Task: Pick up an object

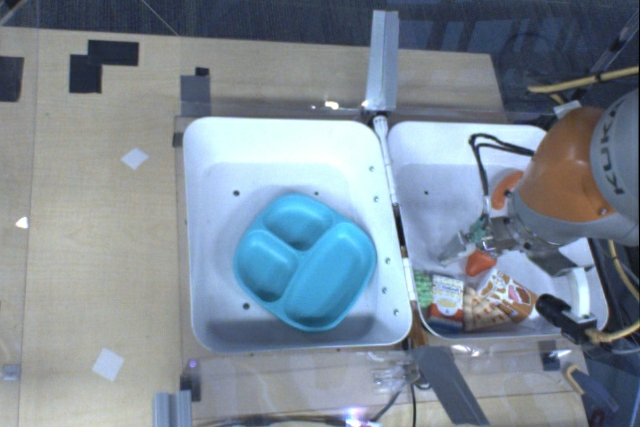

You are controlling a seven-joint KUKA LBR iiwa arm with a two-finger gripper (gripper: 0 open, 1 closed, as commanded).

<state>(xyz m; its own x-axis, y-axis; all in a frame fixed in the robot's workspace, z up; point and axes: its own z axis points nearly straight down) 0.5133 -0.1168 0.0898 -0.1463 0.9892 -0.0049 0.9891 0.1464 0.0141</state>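
My gripper [476, 241] is low in the right bin [430, 165], under the orange wrist band. A small orange-red object [481, 263] lies just below its tip, touching or nearly touching it; whether it sits between the fingers is hidden. A printed snack packet [497, 300] and a green-and-white packet [441, 294] lie along the bin's front wall. Another orange object [507, 183] peeks out beside the wrist toward the back.
The left bin [215, 165] holds a blue divided plate [305, 260] near its middle. A metal post [382, 65] stands behind the wall between the bins. The arm covers the right bin's right side.
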